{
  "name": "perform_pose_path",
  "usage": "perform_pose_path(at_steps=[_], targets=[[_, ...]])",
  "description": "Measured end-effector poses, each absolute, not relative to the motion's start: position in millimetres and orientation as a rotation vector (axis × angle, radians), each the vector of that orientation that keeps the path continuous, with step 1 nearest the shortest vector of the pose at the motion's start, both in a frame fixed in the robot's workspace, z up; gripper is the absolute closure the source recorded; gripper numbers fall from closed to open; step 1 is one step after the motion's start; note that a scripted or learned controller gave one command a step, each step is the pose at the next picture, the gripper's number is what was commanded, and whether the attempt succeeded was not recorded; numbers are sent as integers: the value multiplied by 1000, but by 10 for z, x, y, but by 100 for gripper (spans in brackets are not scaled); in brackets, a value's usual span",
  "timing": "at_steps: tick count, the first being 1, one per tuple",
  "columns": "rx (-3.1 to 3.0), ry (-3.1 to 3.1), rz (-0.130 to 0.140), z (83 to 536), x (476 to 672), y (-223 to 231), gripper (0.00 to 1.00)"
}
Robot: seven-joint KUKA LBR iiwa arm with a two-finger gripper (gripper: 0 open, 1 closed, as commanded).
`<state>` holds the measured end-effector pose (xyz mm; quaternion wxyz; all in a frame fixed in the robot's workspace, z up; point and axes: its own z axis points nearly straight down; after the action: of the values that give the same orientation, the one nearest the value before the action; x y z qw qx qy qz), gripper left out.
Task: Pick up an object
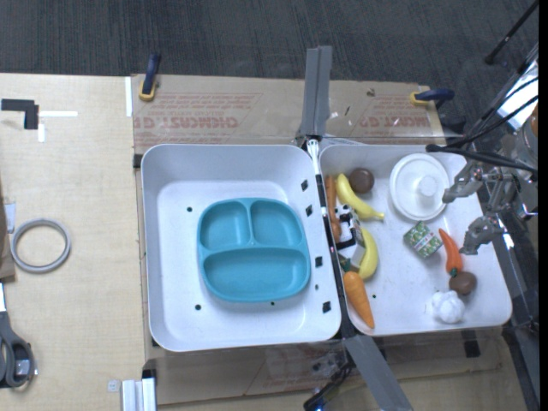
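Garlic [446,306] lies near the right bin's [402,302] front edge, beside a radish [462,282] and small carrot [449,251]. Above them the gripper [468,215] hovers, jaws spread, pinching nothing.

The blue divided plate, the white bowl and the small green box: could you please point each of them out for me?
blue divided plate [253,262]: camera view, floor of its large lower compartment.
white bowl [419,186]: camera view, middle of the bowl.
small green box [423,240]: camera view, its top face.

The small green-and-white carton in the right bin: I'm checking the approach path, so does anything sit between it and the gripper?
Nothing visible does. The small green-and-white carton lies on bare bin floor just left of the gripper; the orange chilli lies beside it, below that gap.
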<state>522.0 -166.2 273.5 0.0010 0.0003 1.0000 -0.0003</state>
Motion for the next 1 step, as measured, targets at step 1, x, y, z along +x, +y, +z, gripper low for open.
perform_pose_path(at_steps=[1], targets=[[-209, 3130, -2, 1049, 5431, -2103, 0]])
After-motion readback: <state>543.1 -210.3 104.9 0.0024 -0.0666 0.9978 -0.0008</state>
